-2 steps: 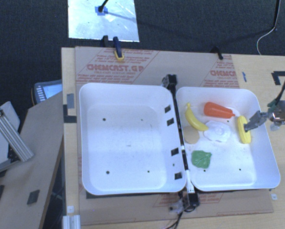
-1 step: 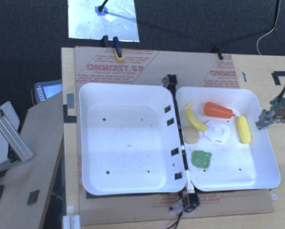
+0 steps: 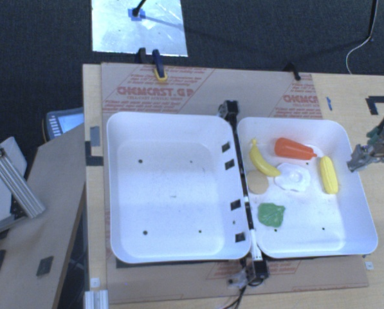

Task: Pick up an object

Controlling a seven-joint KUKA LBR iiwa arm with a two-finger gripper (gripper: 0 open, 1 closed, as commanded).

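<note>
The right bin [image 3: 356, 237] holds several toy foods. An orange carrot [image 3: 294, 149] lies at its back, with a yellow banana [image 3: 262, 160] to its left and a yellow corn cob [image 3: 329, 174] to its right. A white fried-egg piece [image 3: 292, 178] sits in the middle beside a pale round piece [image 3: 258, 184]. A green leafy piece [image 3: 271, 214] lies nearer the front. My gripper [image 3: 357, 161] hangs at the bin's right rim, just right of the corn cob, and nothing shows in it.
The left bin [image 3: 114, 237] stands beside the right one, joined by black clips [image 3: 233, 166] along the shared wall. A shiny metal plate [image 3: 139, 18] lies beyond the bench. An aluminium rail [image 3: 11, 179] leans at the far left.
</note>
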